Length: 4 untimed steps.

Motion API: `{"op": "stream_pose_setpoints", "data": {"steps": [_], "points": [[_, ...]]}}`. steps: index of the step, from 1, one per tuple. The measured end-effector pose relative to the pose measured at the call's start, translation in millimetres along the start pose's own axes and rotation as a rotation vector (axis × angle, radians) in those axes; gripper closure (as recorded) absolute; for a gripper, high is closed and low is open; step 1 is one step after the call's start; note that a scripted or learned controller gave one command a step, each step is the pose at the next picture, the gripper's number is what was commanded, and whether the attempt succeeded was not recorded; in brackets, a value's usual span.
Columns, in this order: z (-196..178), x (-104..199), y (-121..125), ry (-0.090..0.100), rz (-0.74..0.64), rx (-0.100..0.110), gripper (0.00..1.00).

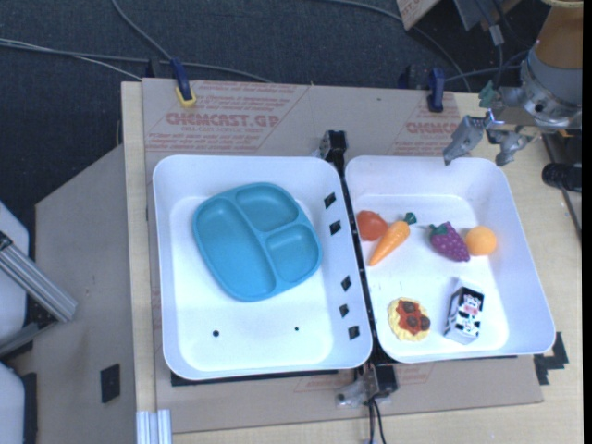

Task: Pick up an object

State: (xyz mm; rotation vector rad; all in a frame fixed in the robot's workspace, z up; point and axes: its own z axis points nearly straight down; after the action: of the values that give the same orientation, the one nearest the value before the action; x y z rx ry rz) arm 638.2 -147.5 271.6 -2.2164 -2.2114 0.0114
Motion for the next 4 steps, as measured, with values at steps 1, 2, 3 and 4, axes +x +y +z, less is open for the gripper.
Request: {"op": "stream_pose_setpoints", "data": {"steps": [1,2,3,4], "points": [[-7,0,2,-0.002,-0.003,-0.012,0.0],[36,3,5,-0.001,-0.003,-0.007,0.0],[97,10,4,0.0,-0.004,-0.004,0.0],[141,14,-1,0.0,-0.003,-0.006,0.0]]}}
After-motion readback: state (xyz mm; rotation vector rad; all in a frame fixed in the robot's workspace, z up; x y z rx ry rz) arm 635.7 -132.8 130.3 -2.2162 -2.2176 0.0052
